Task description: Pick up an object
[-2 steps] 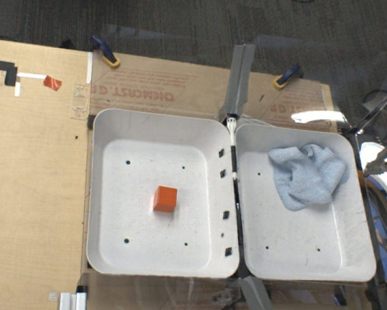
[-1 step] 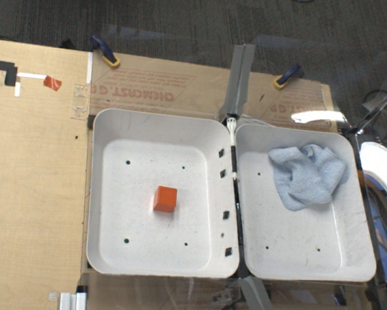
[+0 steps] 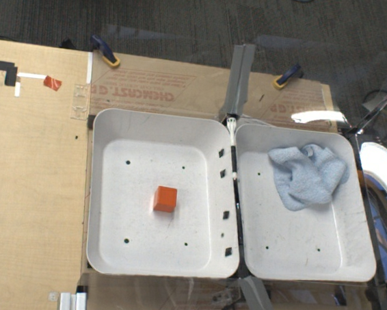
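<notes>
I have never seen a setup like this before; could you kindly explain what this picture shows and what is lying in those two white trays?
This is one fixed camera looking down, at a slant, on a robot's workbench. Two shallow white plastic bins sit side by side on brown cardboard. The left bin holds a small orange-red cube, a little below its middle. The right bin holds a crumpled pale grey-blue cloth, bunched in its far right part. A robot arm normally reaches in from the right to pick one of these up. Both objects lie loose in their bins, neither one held.

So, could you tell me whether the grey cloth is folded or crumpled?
Crumpled: the grey cloth lies bunched in irregular folds in the right bin.
</notes>
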Available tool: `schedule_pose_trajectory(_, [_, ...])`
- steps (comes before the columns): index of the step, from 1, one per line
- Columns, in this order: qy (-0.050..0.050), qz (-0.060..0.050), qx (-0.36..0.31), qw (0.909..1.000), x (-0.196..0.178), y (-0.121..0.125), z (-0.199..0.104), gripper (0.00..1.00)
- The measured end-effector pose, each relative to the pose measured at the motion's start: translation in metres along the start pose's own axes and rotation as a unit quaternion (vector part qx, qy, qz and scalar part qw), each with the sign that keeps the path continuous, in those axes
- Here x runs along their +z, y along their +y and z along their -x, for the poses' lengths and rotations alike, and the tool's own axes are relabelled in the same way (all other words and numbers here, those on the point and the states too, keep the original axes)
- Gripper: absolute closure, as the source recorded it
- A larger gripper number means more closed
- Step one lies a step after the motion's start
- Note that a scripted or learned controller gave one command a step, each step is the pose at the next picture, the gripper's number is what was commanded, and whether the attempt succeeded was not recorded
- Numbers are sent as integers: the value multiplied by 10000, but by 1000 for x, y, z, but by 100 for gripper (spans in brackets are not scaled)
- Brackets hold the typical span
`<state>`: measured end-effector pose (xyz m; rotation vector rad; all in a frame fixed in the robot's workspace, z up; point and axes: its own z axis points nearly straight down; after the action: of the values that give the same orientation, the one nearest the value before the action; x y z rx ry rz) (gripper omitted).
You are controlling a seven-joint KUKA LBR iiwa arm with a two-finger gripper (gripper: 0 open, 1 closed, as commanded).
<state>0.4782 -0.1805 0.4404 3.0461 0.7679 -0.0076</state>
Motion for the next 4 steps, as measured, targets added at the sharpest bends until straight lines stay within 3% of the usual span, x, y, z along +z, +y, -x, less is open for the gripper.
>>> schedule_pose_trajectory(1, [-4,-7,613,9981,89,-2,-11,0])
schedule_pose_trajectory(2, [3,3,1443,9895,-1,-12,-7,0])
schedule_pose_trajectory(3, [-28,1,1419,9899,-8,-11,-8,100])
schedule_pose_trajectory(4, [-7,-5,1450,9894,20,-19,-11,100])
